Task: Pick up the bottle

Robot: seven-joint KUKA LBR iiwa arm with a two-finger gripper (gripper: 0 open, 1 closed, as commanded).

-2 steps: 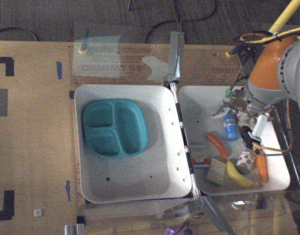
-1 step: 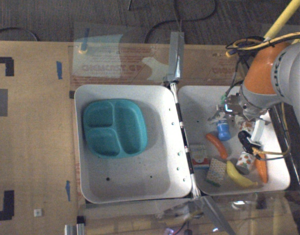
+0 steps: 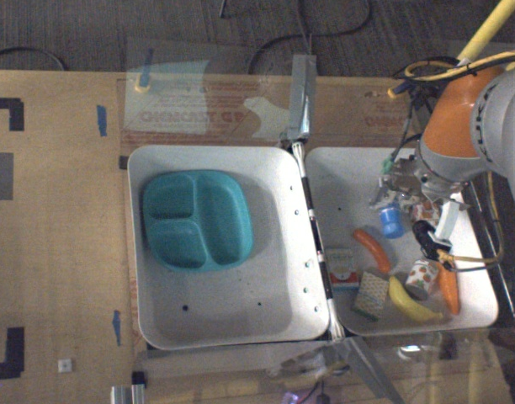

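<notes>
A small blue bottle with a pale top is in the right bin, near its middle. My gripper hangs just above the bottle's top, at the end of the grey arm with the orange band that reaches in from the right. From this angle I cannot tell whether the gripper touches the bottle.
Close by in the right bin lie an orange sausage, a banana, a speckled sponge, a patterned cup, a carrot and a small card. A teal divided plate sits in the left bin.
</notes>
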